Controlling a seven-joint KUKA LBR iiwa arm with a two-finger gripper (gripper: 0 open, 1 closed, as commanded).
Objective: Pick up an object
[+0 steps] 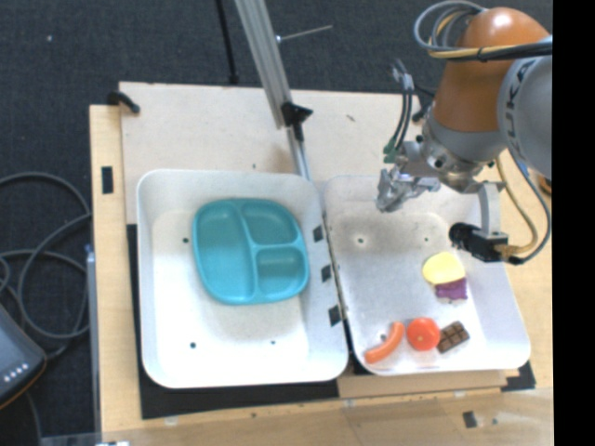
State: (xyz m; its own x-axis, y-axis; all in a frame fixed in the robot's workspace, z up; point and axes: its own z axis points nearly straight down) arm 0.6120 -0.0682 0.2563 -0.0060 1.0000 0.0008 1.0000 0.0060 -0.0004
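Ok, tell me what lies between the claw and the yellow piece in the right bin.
In the camera view, bare white bin floor lies between the claw and the yellow piece. A black part on the arm's cable sits just beside that stretch.

open floor across the right bin at left and centre. crowded toward the near right: yellow piece atop purple piece, then carrot, tomato, chocolate along the near wall. teal tray fills the left bin middle. slanted metal post blocks the far side.
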